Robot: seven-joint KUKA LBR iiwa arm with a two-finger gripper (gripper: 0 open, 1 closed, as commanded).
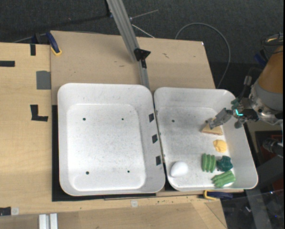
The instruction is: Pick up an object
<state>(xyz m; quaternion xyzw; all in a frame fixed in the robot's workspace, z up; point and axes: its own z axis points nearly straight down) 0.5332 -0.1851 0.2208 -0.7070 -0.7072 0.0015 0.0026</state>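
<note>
gripper low at the right bin's right side, its tips at a tan wedge

we see two white bins side by side on the bench; the left bin holds nothing we can name, and the right bin holds the objects. the arm reaches in from the right, and its gripper sits at the upper edge of a tan wedge-shaped piece lying on the bin floor. we cannot tell how the jaws stand, nor whether they hold the wedge. just below the wedge lies a small yellow piece, then a ridged green object, a dark teal object and a second green object by the bottom right corner. a white egg-shaped object rests near the bottom left corner
</note>
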